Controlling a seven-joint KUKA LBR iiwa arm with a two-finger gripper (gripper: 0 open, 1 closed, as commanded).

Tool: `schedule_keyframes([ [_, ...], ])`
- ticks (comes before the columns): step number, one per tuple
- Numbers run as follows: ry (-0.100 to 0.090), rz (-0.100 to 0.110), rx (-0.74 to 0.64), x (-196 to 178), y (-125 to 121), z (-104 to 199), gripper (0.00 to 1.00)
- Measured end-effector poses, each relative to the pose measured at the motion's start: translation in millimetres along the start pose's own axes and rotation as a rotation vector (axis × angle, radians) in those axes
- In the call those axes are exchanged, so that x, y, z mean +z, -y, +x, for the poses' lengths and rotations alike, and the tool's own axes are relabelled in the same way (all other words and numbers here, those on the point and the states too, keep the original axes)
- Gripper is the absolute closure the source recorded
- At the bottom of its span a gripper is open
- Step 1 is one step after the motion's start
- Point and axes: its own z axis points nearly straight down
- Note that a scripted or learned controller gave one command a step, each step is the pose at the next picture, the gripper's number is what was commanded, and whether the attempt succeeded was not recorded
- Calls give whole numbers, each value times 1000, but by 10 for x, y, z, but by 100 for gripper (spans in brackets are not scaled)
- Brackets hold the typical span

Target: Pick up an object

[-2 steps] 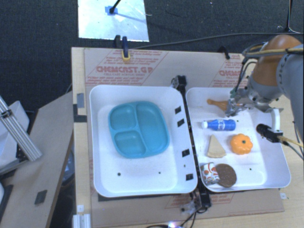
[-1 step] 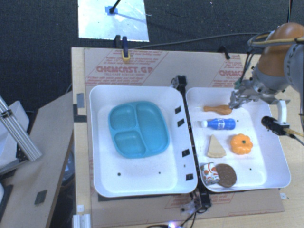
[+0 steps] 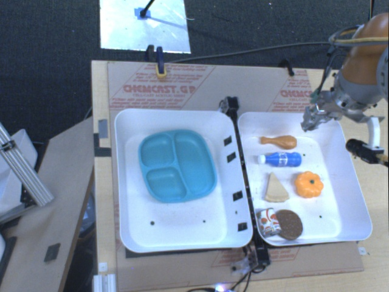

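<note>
Over on the left there's a slanted metal rail leaning in from the edge, next to a lower grey surface. The counter is covered with a protective sheet with red lettering, and a blue and yellow clamp sits on its far edge. Behind that, a shiny plate lies on the dark floor.

The left bin holds a blue divided tray, sitting a bit toward the far side, and that's all in there.

The right bin has the pickable stuff. At the far end there's a toy drumstick, then a blue bottle lying on its side just in front of it. Closer in, a cheese wedge with an orange pumpkin just to its right. At the near edge a small can lies on its side, touching a brown cookie.

The arm comes in from the top right, and the tool hangs over the far right part of the right bin, up and to the right of the drumstick, well apart from the rest. Can't tell if it's open or closed from this angle; nothing visible in it.
</note>
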Motion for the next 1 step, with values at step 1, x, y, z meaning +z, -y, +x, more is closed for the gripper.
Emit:
schedule_keyframes([
  [1,1,-1,-1,-632,-22,-71,100],
])
